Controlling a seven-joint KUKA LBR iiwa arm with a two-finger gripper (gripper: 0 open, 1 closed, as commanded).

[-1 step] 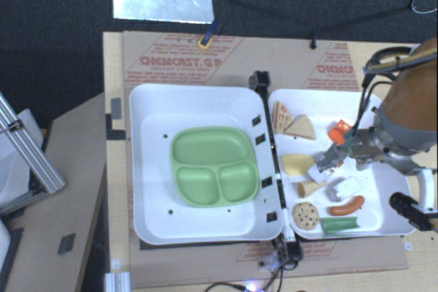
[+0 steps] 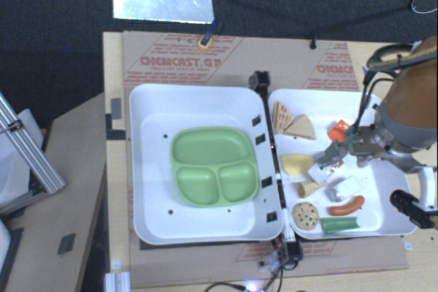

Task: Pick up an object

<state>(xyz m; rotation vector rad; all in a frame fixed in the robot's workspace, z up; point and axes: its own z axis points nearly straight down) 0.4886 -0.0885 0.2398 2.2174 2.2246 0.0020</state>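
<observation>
The gripper (image 2: pixel 330 159) hangs over the middle of the right bin (image 2: pixel 393 226), at the right of the frame, and whether it is open or closed cannot be told, because its tip is small and blurred against the white floor. No object can be seen held in it.

Directly at its tip lies the yellow piece (image 2: pixel 297 164), very close or maybe touching. Just below are a small tan piece (image 2: pixel 309 188) and a white crumpled thing (image 2: pixel 344 186). A small orange item (image 2: pixel 339 129) sits just above the gripper, next to the wrist. Further down the frame lie the sausage (image 2: pixel 347 204), the cookie (image 2: pixel 305 215) and the green stick (image 2: pixel 339 223), all near the lower wall. The two sandwich wedges (image 2: pixel 292 122) rest in the upper left part of this bin.

The left bin (image 2: pixel 150 215) carries only the green divided plate (image 2: pixel 212 166), well apart from the arm.

The main risk seems to be the crowding. The yellow piece, the tan piece and the white thing lie so near each other that a descent may land between them and push them away instead of catching one. The yellow piece also looks flat and low, so it could probably slide out. The centre divider (image 2: pixel 268 147) is near on the left, and an object pushed there may jam against it.
</observation>
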